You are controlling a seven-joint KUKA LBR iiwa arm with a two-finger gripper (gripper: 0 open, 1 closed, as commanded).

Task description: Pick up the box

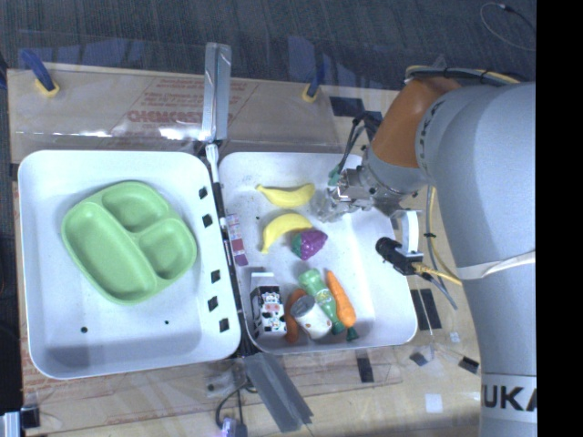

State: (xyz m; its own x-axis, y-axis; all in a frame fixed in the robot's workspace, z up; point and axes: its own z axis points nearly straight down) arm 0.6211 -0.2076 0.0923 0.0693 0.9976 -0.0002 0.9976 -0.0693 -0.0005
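Camera view puts our gripper [330, 192] near the right bin's [387, 335] far edge — we cannot tell its state. Our box [266, 306] lies at the near left corner, tight against crowded toys — a grasp could snag neighbours.

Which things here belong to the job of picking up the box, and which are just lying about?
Belongs to the job:
box, at the near left of the right bin
gripper, over the far part of that bin

Just lying about:
two bananas
purple fruit
carrot
green bottle
cup
green divided plate in the left bin
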